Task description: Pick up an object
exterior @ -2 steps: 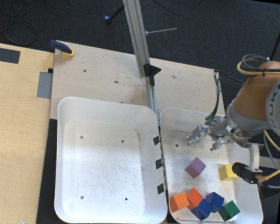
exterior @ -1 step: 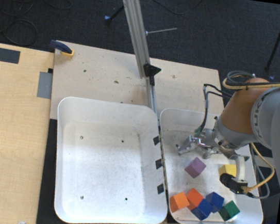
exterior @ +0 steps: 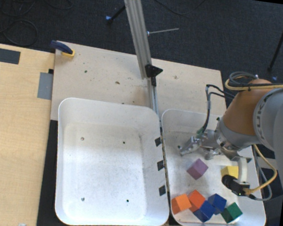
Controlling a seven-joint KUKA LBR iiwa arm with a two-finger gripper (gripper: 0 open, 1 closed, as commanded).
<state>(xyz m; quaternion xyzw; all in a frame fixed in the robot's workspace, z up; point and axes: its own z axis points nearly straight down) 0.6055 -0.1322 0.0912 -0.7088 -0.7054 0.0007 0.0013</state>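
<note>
1. The purple block [exterior: 197, 168] sits by itself in the middle of the right bin [exterior: 180, 129], in the lower right part of the picture. This is the block I think is easiest to pick up.
2. It looks about the same on every side, so it has no long side to line up with. It seems turned a little, with its edges at a slant to the bin walls.
3. The gripper [exterior: 195, 148] is just above the purple block in the picture and a tiny bit to the left. It is near the block, but I cannot say if it touches it.
4. So the block lies down and slightly right from the gripper. I think the next move is a short one that way.
5. I cannot tell if the jaws are spread or pressed together. I see no block between them.
6. A yellow block [exterior: 231, 171] sits to the right of the purple one, close under the arm [exterior: 247, 112].
7. Lower down, near the bottom edge of the bin, are two orange blocks [exterior: 181, 203], two blue blocks [exterior: 217, 201] and a green block [exterior: 232, 212], all packed close together.
8. The left bin [exterior: 104, 167] is well away from the gripper.
</note>
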